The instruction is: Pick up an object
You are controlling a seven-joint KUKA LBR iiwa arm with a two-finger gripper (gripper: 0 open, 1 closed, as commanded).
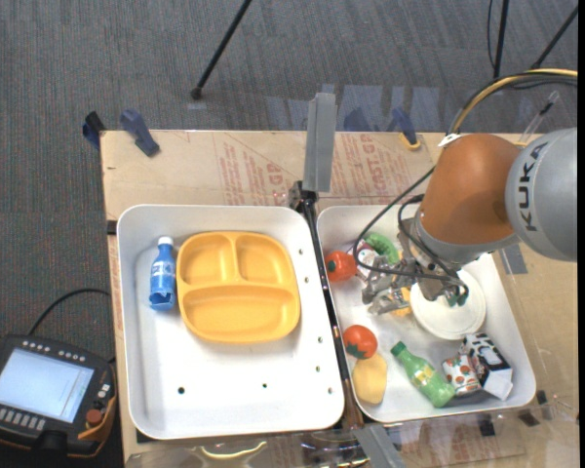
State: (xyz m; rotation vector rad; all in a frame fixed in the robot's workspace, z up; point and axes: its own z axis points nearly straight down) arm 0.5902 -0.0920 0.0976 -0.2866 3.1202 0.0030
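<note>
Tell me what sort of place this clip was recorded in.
Probably a robotics lab: a KUKA arm works over two white bins on a cardboard-topped bench, with a teach pendant and tripod legs on grey carpet.

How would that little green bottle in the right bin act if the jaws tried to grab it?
The green bottle lies on its side, so its round body would probably roll or squirt away under a nudge. It looks like smooth plastic, likely light and slippery. The carton beside it might block some rolling.
</note>
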